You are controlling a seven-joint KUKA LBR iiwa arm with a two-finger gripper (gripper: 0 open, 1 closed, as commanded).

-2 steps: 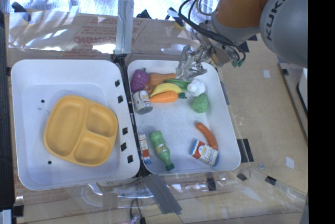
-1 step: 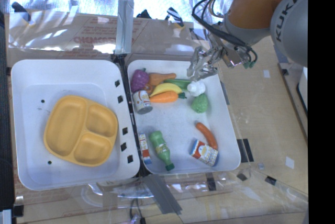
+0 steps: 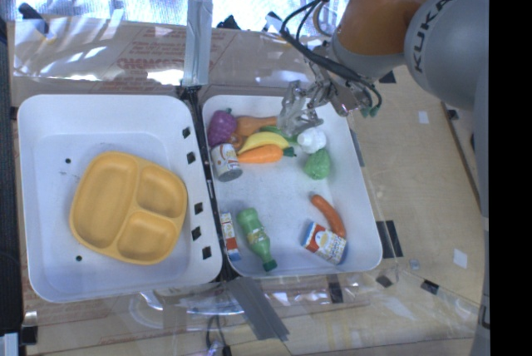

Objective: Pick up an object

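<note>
The gripper hangs over the far end of the right bin, directly above a cluster of toy food: a banana and a carrot just nearer and left of it, both lying with their long axes left to right. I cannot tell whether the gripper is spread or closed. A white piece lies just right of it.

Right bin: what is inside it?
The right bin holds grapes, a can, a banana, a carrot, a white piece, a green vegetable, a sausage, a bottle and a carton. The hand hides whatever lies beneath it.
</note>
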